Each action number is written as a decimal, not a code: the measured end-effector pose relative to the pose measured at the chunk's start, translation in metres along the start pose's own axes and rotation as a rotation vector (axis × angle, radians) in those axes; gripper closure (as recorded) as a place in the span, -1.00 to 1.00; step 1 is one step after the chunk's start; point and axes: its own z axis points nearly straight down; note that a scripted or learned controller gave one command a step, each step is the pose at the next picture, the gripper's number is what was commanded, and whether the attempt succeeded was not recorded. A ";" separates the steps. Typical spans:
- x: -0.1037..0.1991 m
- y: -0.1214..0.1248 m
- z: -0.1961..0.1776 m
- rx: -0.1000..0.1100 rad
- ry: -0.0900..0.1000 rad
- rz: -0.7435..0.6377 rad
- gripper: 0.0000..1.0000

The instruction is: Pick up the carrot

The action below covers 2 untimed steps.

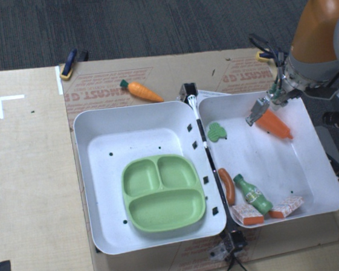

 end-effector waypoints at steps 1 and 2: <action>-0.003 0.031 -0.008 -0.003 -0.002 -0.288 -1.00; 0.044 0.022 -0.021 -0.001 0.000 -0.411 -1.00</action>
